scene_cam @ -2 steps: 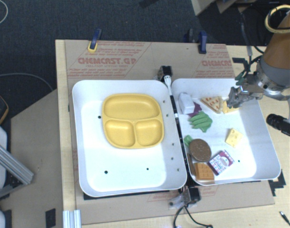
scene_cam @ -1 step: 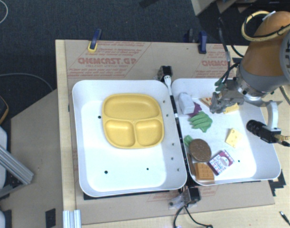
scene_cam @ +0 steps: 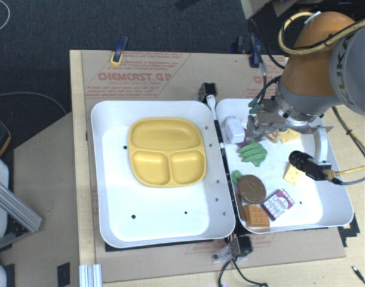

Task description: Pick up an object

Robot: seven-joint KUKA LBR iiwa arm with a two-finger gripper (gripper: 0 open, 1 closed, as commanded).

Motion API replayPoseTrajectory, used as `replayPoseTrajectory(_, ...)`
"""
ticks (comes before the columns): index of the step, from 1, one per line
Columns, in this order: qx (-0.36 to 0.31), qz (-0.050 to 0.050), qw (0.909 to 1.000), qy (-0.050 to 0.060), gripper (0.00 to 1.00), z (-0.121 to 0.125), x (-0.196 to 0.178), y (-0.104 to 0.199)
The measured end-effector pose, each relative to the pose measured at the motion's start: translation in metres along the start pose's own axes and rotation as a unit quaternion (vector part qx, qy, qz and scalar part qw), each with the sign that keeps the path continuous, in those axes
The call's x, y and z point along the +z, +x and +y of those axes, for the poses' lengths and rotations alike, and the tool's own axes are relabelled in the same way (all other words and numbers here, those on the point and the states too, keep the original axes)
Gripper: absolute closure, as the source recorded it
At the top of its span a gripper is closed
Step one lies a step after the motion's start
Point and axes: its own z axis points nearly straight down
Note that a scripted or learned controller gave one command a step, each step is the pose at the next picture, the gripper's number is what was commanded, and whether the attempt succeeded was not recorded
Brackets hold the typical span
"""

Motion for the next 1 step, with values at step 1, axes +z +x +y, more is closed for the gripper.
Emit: replayPoseTrajectory(1, 0.003, -0.001, 1.0, -0.001, 1.0, -0.0117, -0.0153, -0.0024)
